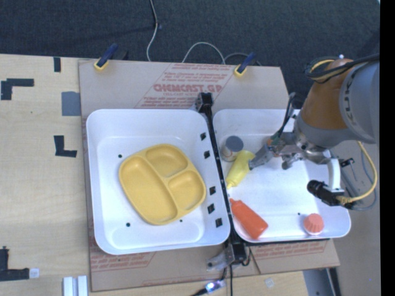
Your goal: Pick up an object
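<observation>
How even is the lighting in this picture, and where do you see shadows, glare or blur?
Camera view: lighting is soft and even, with no harsh glare on the white bins; the yellow tray casts only a faint shadow; the gripper looks slightly soft; the orange bottle stays fairly crisp.

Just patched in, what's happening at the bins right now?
The arm is reaching in over the right bin, with its gripper low beside the yellow bottle near the divider. Nothing can be seen between its fingers, so no pick is confirmed. A small grey can, an orange object and a small pink piece also lie in that bin. The left bin holds a yellow divided tray.
</observation>
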Robot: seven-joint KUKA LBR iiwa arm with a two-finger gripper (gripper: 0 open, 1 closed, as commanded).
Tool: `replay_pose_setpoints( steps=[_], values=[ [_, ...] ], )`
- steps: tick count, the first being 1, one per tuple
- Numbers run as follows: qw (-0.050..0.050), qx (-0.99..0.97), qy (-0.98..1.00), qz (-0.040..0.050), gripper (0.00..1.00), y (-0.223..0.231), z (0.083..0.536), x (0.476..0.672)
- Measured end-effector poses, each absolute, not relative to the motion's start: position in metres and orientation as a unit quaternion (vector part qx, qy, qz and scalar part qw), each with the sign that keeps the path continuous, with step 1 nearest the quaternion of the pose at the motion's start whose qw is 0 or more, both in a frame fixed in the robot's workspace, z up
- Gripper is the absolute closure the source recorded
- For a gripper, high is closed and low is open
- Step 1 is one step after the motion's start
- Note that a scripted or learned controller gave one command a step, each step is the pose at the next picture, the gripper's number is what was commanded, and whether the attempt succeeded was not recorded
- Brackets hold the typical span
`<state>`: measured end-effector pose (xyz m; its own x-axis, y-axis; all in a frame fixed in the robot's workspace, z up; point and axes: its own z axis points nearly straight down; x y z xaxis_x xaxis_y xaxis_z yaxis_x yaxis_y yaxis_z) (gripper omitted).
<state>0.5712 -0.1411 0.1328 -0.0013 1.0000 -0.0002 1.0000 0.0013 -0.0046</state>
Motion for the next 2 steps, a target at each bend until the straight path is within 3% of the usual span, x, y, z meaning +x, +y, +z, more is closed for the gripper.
replay_pose_setpoints(
  steps=[1, 2],
  values=[
    [0.001, -0.706, -0.708, 0.0012, 1.0, -0.141, 0.145, 0.572],
    [-0.001, -0.707, -0.707, -0.0006, 1.0, -0.149, 0.199, 0.577]
  ],
)
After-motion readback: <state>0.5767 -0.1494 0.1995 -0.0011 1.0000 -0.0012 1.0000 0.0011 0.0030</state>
